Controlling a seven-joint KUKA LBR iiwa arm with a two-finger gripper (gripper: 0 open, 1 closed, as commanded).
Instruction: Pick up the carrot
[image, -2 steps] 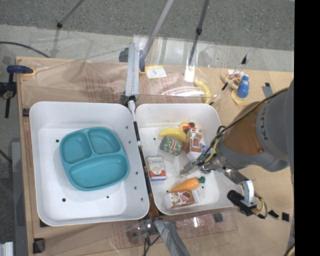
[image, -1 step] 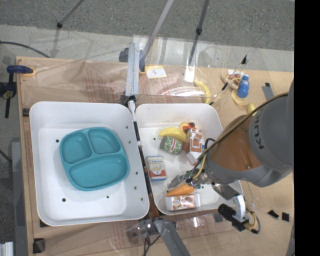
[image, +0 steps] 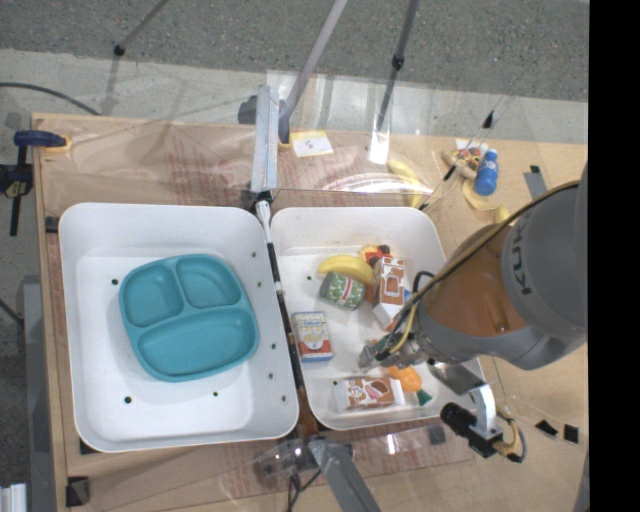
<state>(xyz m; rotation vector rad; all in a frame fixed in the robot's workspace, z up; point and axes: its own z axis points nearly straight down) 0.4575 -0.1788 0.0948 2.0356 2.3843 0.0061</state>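
The carrot (image: 405, 378) is a small orange piece in the right bin (image: 428, 232), near its front right corner, partly covered by the arm. My gripper (image: 381, 352) hangs low over the bin, just up and left of the carrot and close to it. The grey wrist and orange band hide most of the gripper's body. I see nothing clearly held in it.
The right bin also holds a banana (image: 345, 266), a green can (image: 342, 290), a red-and-white carton (image: 392, 280), a small box (image: 313, 335) and a flat packet (image: 370, 392) beside the carrot. A teal divided plate (image: 188, 315) lies in the left bin (image: 75, 300).
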